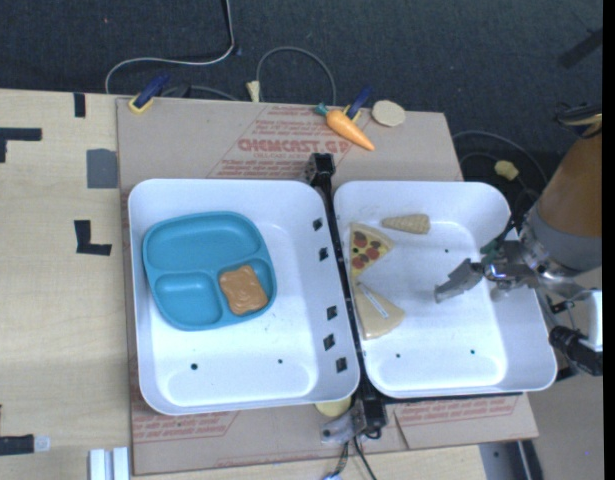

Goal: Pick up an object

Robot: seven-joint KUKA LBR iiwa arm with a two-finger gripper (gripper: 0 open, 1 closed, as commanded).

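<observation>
You have the grey arm with its orange band (pixel 577 183) reaching in from the right, and its claw (pixel 465 278) hangs over the right shallow white bin (pixel 507 368). One grey finger (pixel 455 283) juts out to the left over bare bin floor; you cannot tell from this angle how far the claw is spread, and nothing shows between its fingers.

In that same bin you can see three toy foods. A pizza slice with red dots (pixel 368 247) lies near the left wall. A pale yellow cheese-like wedge (pixel 378 310) lies just below it, also against the left side. A small tan cone-shaped piece (pixel 406 224) lies toward the far wall. All three sit well apart from the claw, to its left.

The left shallow white bin (pixel 167 368) carries a blue divided plastic plate (pixel 192 258), and a brown bear-shaped biscuit piece (pixel 243 289) rests in the plate's lower right compartment.

Beyond the bins, on the cardboard sheet (pixel 217 143) that covers the wooden worktop (pixel 47 318), you will find an orange toy carrot (pixel 349 129) and a pale round disc (pixel 389 114) just beside it, near the far edge
</observation>
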